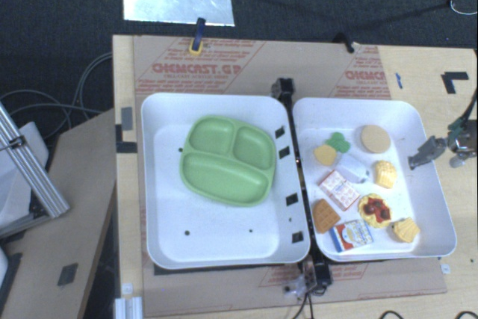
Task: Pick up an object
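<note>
We found the gripper [427, 152] at the right edge of the right bin [441, 224], just outside its rim and clear of every object. Nothing lay between its fingers; whether they stood apart or together we could not tell at that size and angle.

The candidate objects all lay in the right bin. In our judgement the step in hand was the approach, with no grasp yet begun. The nearest candidates were the yellow corn-like piece [385, 174] and the round tan disc [375, 138], both just inside the rim from the gripper. We judged either a sound choice, since each stood apart from its neighbours. The descent should be centred on one item, fingers straddling its narrower side and kept off the bin wall. The items at the near side lay close together, so a grasp there risked catching two.

Count, right bin: one tan disc, one green piece [339, 140], one yellow piece beside it [325, 155], one corn-like piece, one red-and-white packet [340, 190], one brown biscuit-like piece [326, 215], one red-topped round item [375, 209], one blue-and-red packet [352, 234], one yellow wedge [405, 230]. A pale item near the packet was too faint to identify.

Left bin [160, 235]: one green divided tray [227, 160], three compartments. Two bins stood on the table [418, 67].
</note>
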Tool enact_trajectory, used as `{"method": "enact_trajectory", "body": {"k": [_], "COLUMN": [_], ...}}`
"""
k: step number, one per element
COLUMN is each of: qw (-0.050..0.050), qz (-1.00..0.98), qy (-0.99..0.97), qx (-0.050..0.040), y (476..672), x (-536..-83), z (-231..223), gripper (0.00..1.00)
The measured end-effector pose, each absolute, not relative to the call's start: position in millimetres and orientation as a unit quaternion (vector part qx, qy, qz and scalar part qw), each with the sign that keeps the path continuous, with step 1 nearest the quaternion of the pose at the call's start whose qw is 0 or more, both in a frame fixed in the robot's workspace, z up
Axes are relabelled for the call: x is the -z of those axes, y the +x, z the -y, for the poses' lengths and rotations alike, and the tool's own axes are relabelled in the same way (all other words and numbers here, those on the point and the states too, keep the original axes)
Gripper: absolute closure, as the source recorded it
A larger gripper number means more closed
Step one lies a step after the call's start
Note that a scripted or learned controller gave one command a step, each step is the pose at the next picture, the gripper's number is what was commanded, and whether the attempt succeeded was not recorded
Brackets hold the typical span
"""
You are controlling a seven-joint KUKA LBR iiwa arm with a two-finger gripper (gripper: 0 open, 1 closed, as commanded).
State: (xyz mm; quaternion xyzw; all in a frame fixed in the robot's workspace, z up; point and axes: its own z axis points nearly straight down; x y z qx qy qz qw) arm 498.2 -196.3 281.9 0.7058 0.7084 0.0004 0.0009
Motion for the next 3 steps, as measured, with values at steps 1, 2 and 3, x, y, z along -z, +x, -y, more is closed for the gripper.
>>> {"method": "enact_trajectory", "body": {"k": [1,2,3], "qw": [-0.001,-0.001,-0.001], "qz": [-0.708,-0.707,-0.708], "qy": [0.706,0.707,0.707], "qx": [0.0002,0.0008,0.0001], "y": [503.3,498.1,497.4], "x": [-239.0,-180.5,-138.1], "z": [193.7,200.4,196.4], "gripper": [0.00,0.00,0.00]}}
